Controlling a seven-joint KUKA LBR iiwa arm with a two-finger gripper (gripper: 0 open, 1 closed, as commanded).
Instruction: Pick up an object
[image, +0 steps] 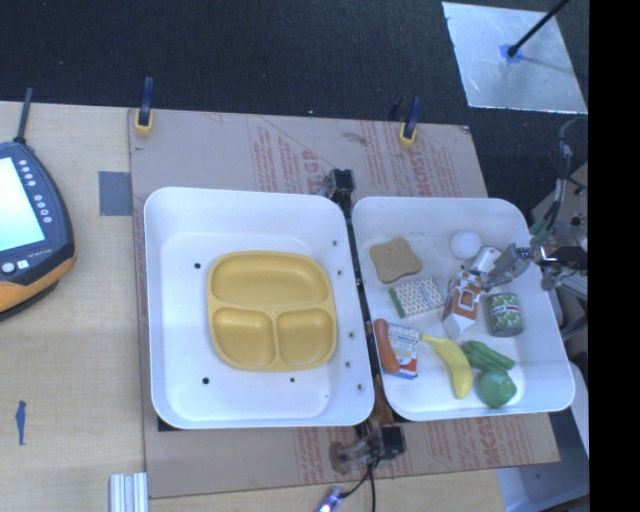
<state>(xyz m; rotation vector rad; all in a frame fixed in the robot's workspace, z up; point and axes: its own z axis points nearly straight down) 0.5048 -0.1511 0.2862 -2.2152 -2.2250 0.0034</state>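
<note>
Covering the wooden bench (70, 380), cardboard (300, 150) bears two bins (170, 300); dark floor (250, 45) behind; gripper (515, 262) state unclear.

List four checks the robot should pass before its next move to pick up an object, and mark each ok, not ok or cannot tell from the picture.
1. Objects available in the right bin: bread slice, banana, can and others. Ok.
2. Gripper over the right bin, near the carton. Ok.
3. Object between the fingers: cannot tell.
4. Target has space around it: the white ball lies apart from its neighbours, ok; the banana touches the green vegetables, not ok.
</note>
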